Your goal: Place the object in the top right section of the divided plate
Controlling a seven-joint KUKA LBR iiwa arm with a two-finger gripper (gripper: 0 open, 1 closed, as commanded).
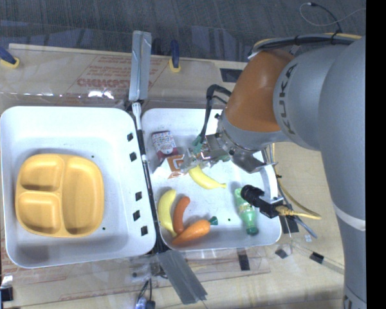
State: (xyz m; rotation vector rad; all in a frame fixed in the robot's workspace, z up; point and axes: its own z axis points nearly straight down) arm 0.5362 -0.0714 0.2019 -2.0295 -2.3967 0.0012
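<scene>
The task is barely begun: the plate [60, 195] in the left bin [64, 118] holds nothing. The gripper [204, 154] hovers over the banana [206, 179] in the right bin [180, 118]; its fingers' state I cannot tell.

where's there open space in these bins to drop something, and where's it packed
Free: the yellow divided plate has all three sections bare, and white floor of the left bin rings it. Crowded: the right bin holds two bananas, a carrot, a green bottle, a small packet and the pincer.
</scene>
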